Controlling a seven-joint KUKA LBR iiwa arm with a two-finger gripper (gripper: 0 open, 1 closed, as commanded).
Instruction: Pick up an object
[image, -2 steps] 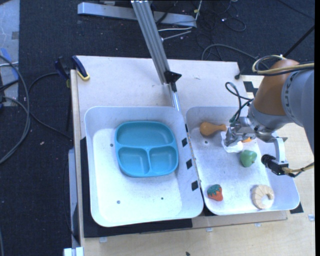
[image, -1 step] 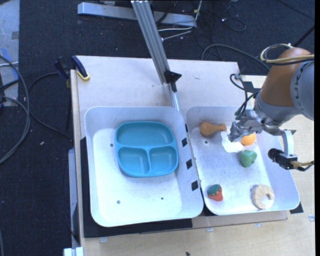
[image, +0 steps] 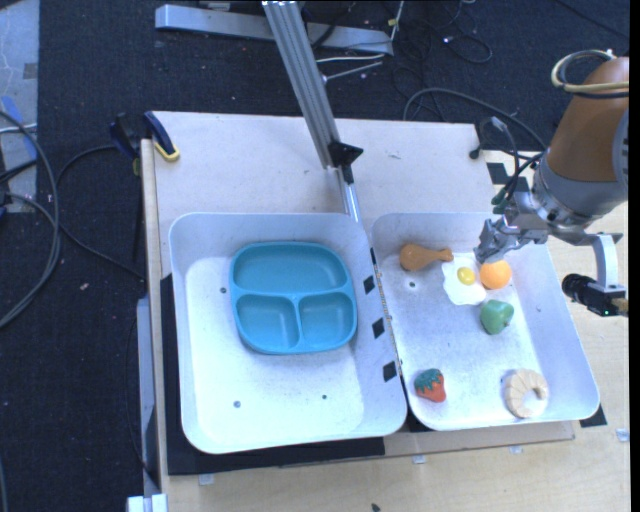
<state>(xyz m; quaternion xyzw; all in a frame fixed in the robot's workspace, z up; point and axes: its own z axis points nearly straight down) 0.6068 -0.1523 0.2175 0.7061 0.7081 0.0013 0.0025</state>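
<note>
While gripper (image: 493, 250) touches orange (image: 496, 275)

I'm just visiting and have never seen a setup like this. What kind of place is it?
Most likely a robotics lab or test bench. A robot arm reaches over two white bins, one holding toy food such as a strawberry and a fried egg, and loose cables trail across the floor.

Five small toys are lying in the bin on the right of the frame. A drumstick (image: 424, 257) is resting near its upper left, and a fried egg (image: 463, 285) is lying just right of it, touching an orange ball (image: 495, 274). A green piece (image: 496, 317) is sitting below. A strawberry (image: 430, 385) and a shrimp (image: 525, 392) are lying lower down, well apart.
</note>
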